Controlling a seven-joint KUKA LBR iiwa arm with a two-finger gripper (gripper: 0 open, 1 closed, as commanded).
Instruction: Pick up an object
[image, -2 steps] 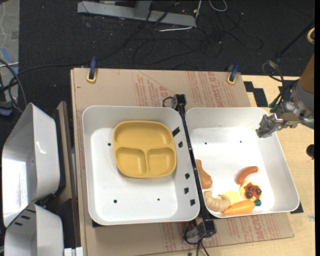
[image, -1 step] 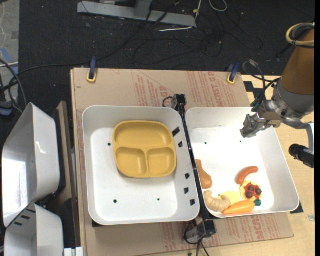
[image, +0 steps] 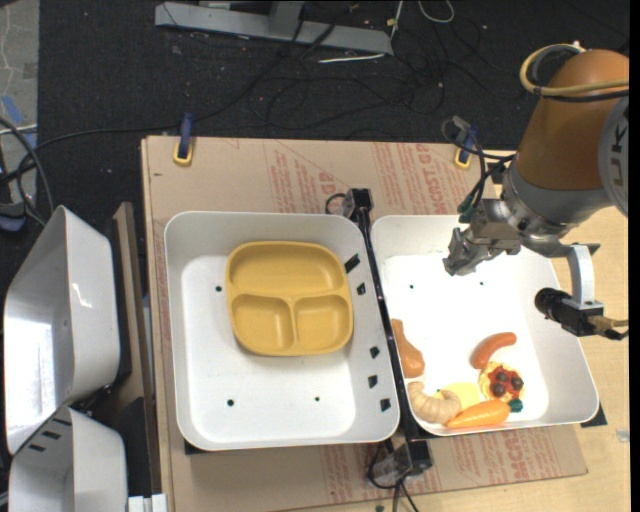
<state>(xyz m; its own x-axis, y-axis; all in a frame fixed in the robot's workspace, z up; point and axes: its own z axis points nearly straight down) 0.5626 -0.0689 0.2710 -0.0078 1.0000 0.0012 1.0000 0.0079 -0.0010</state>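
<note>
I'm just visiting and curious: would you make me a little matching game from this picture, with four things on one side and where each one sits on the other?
Things:
1. yellow divided plate
2. gripper
3. sausage
4. carrot

Places:
A. over the upper part of the right bin, away from the food
B. at the front edge of the right bin
C. in the left bin
D. in the right bin, just above the little pizza

Pairs: 1-C, 2-A, 3-D, 4-B

two bins (image: 190, 330), one tray (image: 290, 297), six foods (image: 493, 348)
</note>
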